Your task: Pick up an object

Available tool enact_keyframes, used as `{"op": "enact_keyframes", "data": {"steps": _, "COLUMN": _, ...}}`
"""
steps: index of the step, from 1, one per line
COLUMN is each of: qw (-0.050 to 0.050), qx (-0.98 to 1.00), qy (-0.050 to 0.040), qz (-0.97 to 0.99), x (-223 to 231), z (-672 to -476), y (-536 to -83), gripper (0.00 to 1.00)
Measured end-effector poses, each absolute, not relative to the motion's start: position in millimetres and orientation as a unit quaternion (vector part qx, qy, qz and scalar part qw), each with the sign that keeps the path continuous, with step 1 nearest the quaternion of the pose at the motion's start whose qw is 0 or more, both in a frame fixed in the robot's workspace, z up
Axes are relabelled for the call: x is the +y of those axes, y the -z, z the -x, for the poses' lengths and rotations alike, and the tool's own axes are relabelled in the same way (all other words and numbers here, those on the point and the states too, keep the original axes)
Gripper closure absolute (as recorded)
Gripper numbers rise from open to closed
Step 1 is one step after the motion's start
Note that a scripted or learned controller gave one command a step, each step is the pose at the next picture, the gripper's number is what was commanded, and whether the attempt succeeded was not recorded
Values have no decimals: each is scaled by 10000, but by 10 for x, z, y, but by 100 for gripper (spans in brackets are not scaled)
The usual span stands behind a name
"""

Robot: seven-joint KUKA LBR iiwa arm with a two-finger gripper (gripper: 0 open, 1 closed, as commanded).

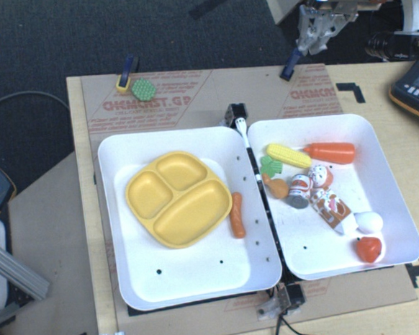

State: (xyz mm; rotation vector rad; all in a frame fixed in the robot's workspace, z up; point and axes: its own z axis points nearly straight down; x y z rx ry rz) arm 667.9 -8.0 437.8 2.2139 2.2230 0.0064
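The gripper point(319, 31) hangs beyond the far edge of the right bin point(384, 185), its jaw state impossible to tell, above the corn point(288, 155) and carrot point(331, 152).

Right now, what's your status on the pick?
Gripper high above the bench, beyond the right bin. Carrot, corn and other toys lying untouched there. Nothing blocking the descent.

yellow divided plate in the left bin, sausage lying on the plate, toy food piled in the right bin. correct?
Not quite. The camera view shows the sausage lying on the left bin floor beside the yellow divided plate, not on it. The rest holds: toy food is in the right bin.
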Motion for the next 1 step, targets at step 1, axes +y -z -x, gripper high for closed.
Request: {"op": "enact_keyframes", "data": {"steps": 1, "qw": -1, "qx": 7068, "qy": 3, "qz": -7074, "x": -196, "z": -6551, "y": -4402, "gripper": 100}}
